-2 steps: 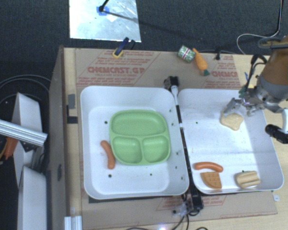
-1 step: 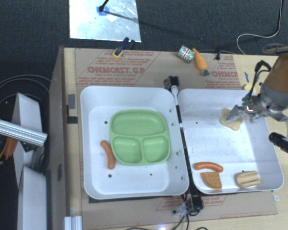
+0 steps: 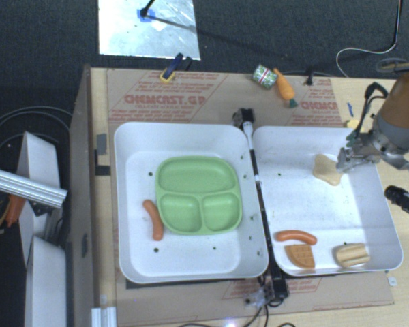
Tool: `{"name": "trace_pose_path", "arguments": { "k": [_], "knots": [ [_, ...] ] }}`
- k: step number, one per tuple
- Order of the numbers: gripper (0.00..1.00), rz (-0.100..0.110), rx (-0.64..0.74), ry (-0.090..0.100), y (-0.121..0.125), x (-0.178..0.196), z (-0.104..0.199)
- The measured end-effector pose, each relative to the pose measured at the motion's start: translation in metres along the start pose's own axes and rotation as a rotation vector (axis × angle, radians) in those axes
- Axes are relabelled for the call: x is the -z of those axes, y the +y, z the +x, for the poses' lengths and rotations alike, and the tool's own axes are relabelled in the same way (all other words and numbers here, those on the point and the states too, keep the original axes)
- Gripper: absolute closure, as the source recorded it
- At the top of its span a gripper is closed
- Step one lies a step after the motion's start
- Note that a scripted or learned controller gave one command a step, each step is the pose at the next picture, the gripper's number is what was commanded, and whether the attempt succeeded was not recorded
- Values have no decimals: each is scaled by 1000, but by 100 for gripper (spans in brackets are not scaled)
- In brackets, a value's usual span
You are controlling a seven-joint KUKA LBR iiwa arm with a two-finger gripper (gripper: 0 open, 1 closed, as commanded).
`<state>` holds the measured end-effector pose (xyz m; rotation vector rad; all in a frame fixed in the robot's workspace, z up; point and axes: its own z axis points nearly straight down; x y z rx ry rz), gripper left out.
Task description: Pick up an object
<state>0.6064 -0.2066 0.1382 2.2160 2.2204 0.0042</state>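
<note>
Pincer (image 3: 345,157) sits at the pale food piece (image 3: 326,168) in the right bin (image 3: 307,203), far right; its grip state cannot be told. Contact looks edge-on, so lifting could let the piece slip out.

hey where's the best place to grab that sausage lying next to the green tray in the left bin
Probably the middle of the sausage, from straight above, fingers closing across its narrow width. It lies flat, running toward and away from the camera, with bare bin floor to its left; the green tray sits close on its right.
</note>
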Motion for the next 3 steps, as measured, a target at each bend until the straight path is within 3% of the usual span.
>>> {"name": "trace_pose_path", "arguments": {
  "k": [1,2,3],
  "knots": [
    [100,2,2,1,-4,27,44],
    [100,4,2,2,-25,47,126],
    [100,4,2,2,-34,58,187]
  ]
}}
